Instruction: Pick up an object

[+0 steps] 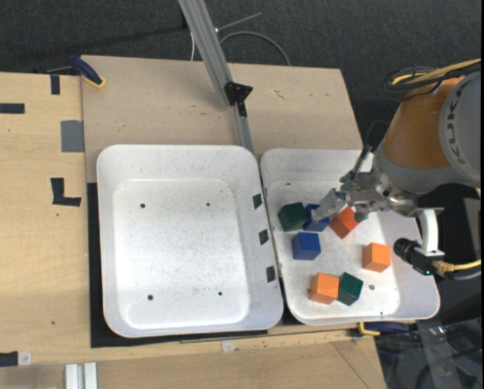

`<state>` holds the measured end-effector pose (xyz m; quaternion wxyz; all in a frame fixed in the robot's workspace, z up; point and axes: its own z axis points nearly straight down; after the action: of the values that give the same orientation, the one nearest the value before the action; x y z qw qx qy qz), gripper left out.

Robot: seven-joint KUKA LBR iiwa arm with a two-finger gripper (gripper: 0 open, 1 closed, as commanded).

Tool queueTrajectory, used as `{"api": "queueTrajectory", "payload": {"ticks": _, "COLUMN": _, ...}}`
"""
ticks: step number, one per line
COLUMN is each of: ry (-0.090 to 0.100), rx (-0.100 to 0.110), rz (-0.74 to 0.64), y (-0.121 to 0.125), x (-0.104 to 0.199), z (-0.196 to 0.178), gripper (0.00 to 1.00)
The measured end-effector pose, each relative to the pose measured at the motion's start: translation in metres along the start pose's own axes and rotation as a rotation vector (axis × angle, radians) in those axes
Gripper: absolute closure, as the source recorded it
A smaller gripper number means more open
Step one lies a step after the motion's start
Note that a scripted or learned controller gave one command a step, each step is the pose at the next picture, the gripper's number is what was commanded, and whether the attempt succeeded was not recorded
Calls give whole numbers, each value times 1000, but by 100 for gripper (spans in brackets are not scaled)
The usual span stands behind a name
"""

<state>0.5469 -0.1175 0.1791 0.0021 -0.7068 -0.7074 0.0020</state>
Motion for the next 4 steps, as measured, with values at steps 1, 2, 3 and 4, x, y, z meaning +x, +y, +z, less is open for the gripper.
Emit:
{"api": "queueTrajectory", "payload": {"ticks": 1, "ry": 0, "rx": 1, "rz": 1, "y": -3, "x": -5, "z": 46, "gripper": 0}}
{"api": "queueTrajectory", "payload": {"ticks": 2, "ry": -1, "rx": -11, "rz": -1, "y": -1, "x": -4, "z": 86, "gripper": 0}}
{"api": "queueTrajectory", "payload": {"ticks": 3, "ry": 1, "rx": -2, "rz": -1, "y": -4, "x": -4, "z": 78, "gripper": 100}}
{"api": "queueTrajectory", "payload": {"ticks": 4, "ry": -1, "rx": -10, "rz": -1, "y": -1, "x": 1, "z": 16, "gripper": 100}}
